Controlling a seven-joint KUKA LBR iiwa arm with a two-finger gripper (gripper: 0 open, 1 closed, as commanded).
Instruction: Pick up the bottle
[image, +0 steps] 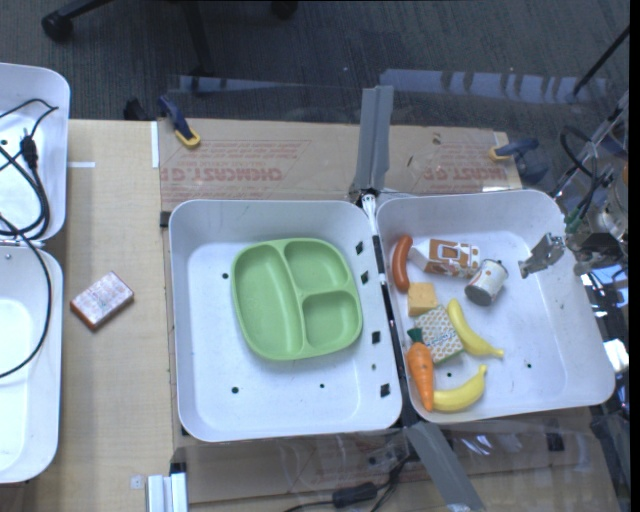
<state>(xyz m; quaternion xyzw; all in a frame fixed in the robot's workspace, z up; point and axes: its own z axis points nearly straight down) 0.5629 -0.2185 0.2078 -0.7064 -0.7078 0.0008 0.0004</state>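
The pincer (543, 254) hangs at the right bin's (560, 385) far right side, holding nothing; whether it is open I cannot tell. The small white bottle with an orange-brown label (448, 258) lies on its side well to the pincer's left, beyond a grey metal can (485, 282) (which sits between them), its long axis pointing roughly toward the pincer.

Two white bins (200, 300), one green tray (296, 297), two bananas (472, 332), one carrot (421, 368), one sausage (401, 262).
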